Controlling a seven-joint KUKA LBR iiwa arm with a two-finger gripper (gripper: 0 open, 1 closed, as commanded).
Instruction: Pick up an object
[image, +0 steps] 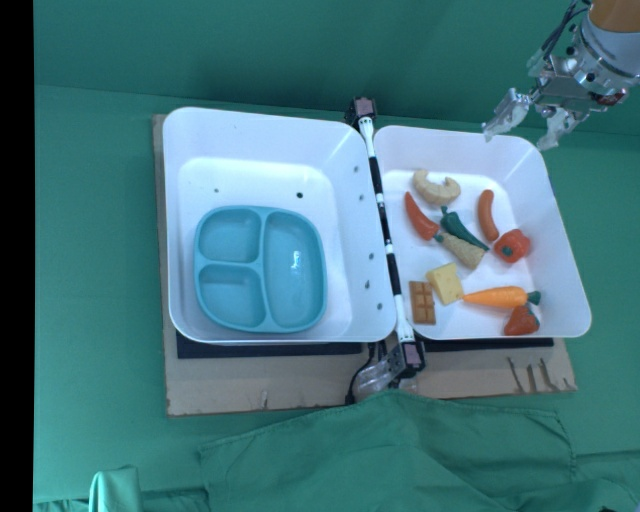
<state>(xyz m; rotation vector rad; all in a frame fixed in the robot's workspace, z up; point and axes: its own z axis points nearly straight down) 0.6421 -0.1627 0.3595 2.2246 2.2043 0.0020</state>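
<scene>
The claw (527, 119), fingers spread and gripping nothing, hangs at upper right above the right bin's (568, 285) far rim. The toy carrot (495, 296) lies near that bin's lower right corner.

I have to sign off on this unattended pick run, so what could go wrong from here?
1. The toy food lies crowded: the green pepper touches its neighbours, so the open gripper might nudge or catch two.
2. The carrot and strawberry sit near the right bin wall, so a finger could strike the rim.
</scene>
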